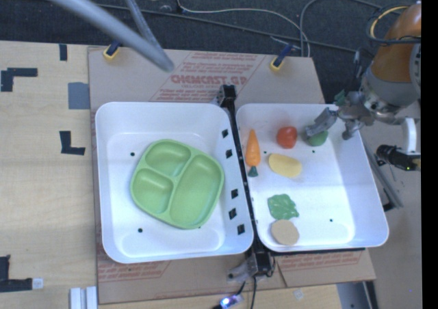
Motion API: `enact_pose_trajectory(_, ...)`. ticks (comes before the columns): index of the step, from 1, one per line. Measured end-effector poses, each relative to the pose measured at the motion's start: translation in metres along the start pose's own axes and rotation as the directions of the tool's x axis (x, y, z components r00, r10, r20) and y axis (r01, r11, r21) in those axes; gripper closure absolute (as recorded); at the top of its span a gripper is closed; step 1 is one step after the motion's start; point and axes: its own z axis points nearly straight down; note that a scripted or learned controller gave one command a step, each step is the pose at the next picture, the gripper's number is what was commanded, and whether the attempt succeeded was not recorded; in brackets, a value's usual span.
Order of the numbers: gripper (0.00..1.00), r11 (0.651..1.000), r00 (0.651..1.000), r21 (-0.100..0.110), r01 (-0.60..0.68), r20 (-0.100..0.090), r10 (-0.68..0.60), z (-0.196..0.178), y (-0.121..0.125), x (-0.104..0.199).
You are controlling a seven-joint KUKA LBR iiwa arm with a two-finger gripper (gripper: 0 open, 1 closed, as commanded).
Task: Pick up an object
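Toys (285, 164) lie beneath slanted end effector (319, 127).

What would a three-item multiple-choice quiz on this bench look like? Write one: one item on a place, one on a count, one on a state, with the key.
1. Where does the green divided plate lie?
A. In the left bin
B. In the right bin
C. On the cardboard

2. How many compartments does the plate have?
A. Two
B. Three
C. Five

3. How does the carrot lie?
A. On the plate
B. In the right bin, against its left wall
C. Outside both bins

Key: 1 A, the plate fills the middle of the left bin. 2 B, its ridges mark off three sections. 3 B, it lies along the divider side, near the tomato and the pincer.
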Motion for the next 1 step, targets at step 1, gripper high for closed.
enact_pose_trajectory(1,0.0,1.0,1.0,-0.014,0.004,0.003,-0.004,-0.0089,0.0032,0.0004)
